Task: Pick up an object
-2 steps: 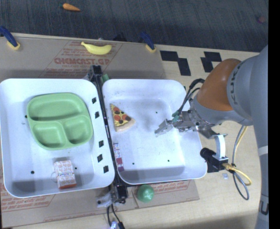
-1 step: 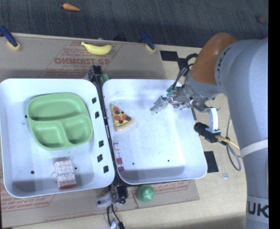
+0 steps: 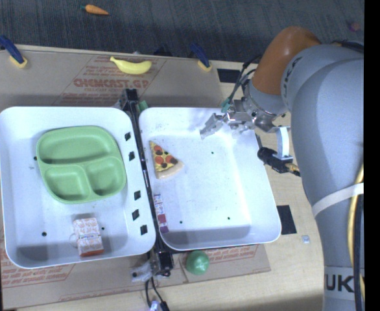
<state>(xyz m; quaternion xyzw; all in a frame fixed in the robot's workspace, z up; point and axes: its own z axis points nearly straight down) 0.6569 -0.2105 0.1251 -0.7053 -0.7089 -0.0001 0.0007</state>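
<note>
A smooth green plastic tray [image 3: 81, 163] with three compartments and a small crinkled packet [image 3: 87, 234] lie in the left bin [image 3: 8, 193]. A flat wedge of toy pizza [image 3: 164, 160] rests in the right bin [image 3: 242, 199], left of and apart from the gripper [image 3: 211, 126], whose metal fingers are spread, holding nothing.

Cardboard sheeting covers the surface [image 3: 99, 80], printed lettering showing along its far edge. Two white bins sit directly on it, side by side and touching down the middle: the left bin [image 3: 8, 173] and the right bin [image 3: 255, 193]. At the far edge, between the bins' far corners, lies a yellow banana [image 3: 131, 64]. Blue clamps grip the far edge, one at the far-left corner [image 3: 13, 51], another further right [image 3: 201, 56]. At the near edge, just beside the right bin's near-left corner, rests a green ball [image 3: 197, 262].
</note>
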